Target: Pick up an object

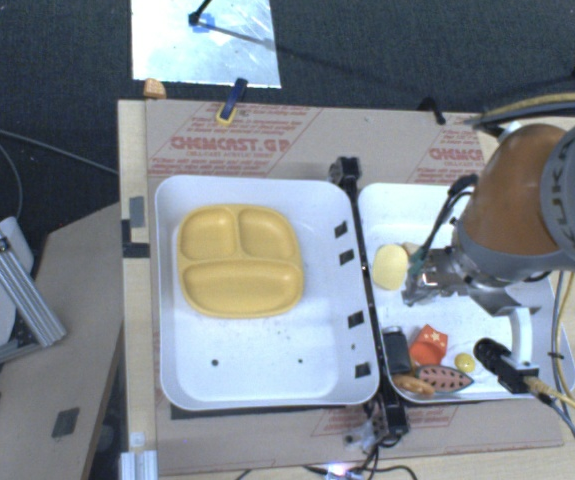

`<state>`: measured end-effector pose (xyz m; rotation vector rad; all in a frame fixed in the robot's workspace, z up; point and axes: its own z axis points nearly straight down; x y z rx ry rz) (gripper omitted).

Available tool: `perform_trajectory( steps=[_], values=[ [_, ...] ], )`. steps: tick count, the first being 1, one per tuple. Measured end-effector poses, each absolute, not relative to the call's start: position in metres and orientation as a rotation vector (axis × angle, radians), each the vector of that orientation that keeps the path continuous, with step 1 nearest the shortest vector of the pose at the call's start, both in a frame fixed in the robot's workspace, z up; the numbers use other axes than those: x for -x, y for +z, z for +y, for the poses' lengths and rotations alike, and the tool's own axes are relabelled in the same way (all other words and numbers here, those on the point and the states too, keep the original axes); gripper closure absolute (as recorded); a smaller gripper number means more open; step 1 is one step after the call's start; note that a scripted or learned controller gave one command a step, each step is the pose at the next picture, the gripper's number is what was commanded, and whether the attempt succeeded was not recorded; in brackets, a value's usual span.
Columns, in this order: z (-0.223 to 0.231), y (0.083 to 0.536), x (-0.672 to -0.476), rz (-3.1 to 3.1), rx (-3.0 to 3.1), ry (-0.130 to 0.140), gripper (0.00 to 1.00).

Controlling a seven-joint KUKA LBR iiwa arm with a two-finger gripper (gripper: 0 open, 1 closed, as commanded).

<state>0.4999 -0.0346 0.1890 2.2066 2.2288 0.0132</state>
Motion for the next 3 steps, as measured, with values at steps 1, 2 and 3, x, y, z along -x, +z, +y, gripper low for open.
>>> perform_trajectory(
  steps=[1, 2, 3],
  values=[
    [0.008, 0.184, -0.495, 2.231, -2.212, 0.003, 1.0],
    [0.08, 0.287, -0.488, 2.234, -2.202, 0.02, 1.0],
    [0.177, 0.339, -0.496, 2.234, -2.205, 0.015, 1.0]
  ],
)
